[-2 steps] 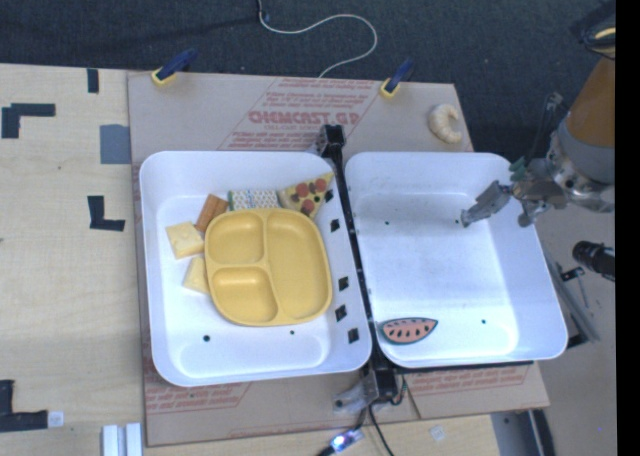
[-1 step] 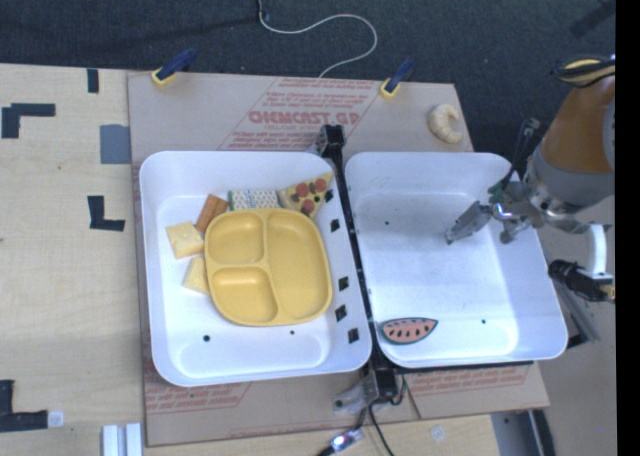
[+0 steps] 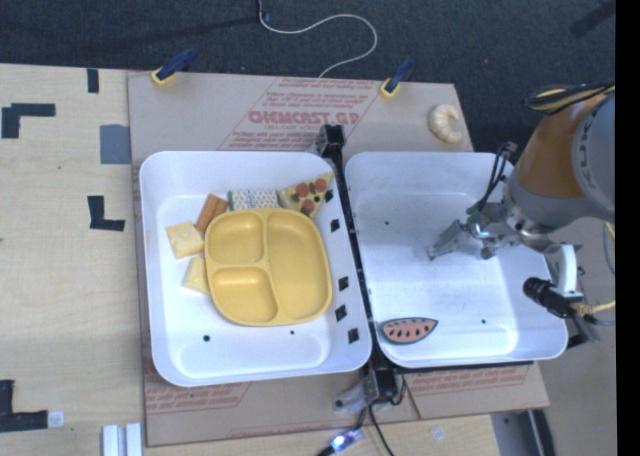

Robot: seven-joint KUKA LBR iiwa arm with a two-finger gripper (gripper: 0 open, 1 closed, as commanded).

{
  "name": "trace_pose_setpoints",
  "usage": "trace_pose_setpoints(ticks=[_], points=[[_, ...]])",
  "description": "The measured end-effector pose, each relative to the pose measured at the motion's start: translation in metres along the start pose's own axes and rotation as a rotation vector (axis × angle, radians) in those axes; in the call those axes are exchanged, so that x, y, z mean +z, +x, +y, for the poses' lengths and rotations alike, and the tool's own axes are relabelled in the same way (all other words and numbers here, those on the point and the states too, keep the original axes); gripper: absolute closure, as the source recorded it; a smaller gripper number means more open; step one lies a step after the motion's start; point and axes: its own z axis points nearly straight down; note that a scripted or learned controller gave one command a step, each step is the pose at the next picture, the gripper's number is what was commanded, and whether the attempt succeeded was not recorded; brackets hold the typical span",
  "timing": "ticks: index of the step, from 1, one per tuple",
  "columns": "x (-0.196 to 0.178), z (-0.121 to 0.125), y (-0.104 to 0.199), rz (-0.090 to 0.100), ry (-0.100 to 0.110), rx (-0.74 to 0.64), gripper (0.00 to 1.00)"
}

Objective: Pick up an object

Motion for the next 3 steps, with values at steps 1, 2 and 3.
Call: trace_pose_setpoints(ticks=[1, 2, 3], points=[[0.015, 0.000, 0.001, -0.002, -0.005, -0.001, 0.00], [0.003, 0.001, 0.001, -0.004, -0.008, -0.002, 1.00], [-0.051, -0.002, 0.011, -0.001, -0.009, 0.000, 1.00]])
